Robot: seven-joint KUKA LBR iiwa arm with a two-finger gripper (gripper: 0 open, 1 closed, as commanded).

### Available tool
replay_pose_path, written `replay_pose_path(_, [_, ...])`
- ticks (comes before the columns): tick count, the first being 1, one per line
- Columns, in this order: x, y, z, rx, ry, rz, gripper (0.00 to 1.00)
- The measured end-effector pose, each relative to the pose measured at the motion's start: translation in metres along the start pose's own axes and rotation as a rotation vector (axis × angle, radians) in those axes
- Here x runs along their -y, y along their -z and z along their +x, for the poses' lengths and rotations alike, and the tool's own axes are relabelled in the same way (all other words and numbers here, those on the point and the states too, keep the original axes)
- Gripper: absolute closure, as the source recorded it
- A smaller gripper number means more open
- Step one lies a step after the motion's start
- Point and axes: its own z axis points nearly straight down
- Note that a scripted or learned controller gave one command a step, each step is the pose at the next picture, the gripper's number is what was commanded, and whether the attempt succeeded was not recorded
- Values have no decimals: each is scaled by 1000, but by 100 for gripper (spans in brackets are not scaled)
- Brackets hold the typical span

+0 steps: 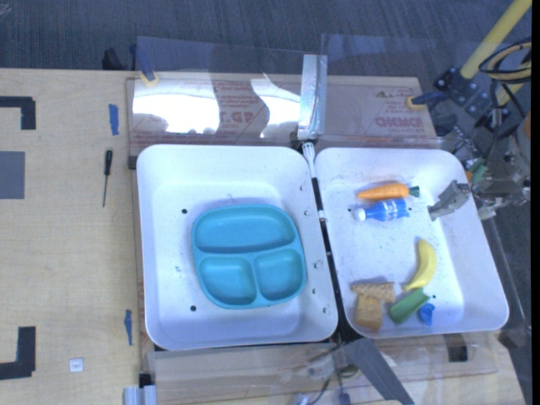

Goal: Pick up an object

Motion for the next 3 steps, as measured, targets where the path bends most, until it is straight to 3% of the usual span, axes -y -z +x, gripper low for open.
replay_pose_path(1, [-1, -167, 10, 0, 101, 0, 0])
replay_pose_path(2, [43, -174, 24, 2, 118, -9, 0])
replay_pose_path(3, [43, -75, 82, 0, 4, -7, 0])
